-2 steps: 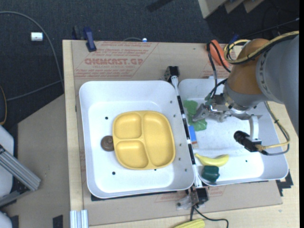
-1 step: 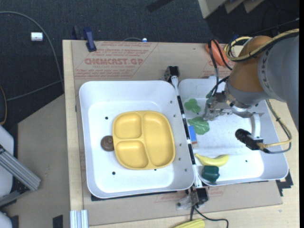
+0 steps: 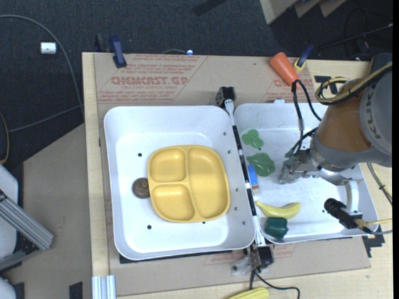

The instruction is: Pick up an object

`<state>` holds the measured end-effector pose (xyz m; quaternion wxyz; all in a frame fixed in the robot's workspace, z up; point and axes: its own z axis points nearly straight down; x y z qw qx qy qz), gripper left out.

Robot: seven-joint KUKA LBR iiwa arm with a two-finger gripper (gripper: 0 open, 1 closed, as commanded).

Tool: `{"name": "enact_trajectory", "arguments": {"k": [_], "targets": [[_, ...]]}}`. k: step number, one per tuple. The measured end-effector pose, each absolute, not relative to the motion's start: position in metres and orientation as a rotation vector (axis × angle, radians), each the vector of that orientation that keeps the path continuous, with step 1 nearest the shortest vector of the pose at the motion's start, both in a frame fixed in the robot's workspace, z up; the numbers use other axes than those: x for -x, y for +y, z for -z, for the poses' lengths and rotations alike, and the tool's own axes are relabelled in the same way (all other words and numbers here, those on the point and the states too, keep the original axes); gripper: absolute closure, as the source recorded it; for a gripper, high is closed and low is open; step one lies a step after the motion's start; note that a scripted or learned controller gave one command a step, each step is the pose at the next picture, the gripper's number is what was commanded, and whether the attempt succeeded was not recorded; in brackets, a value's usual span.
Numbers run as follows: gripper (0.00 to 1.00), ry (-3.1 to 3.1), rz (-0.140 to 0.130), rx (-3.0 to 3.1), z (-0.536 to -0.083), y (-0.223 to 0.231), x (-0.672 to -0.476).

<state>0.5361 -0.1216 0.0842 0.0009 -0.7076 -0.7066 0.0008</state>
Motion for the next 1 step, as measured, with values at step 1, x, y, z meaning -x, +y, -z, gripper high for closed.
{"name": "enact_trajectory", "arguments": {"k": [1], "targets": [[1.00,-2.227,0.007,2.220,-0.1867,-0.0588,-0.6110]]}}
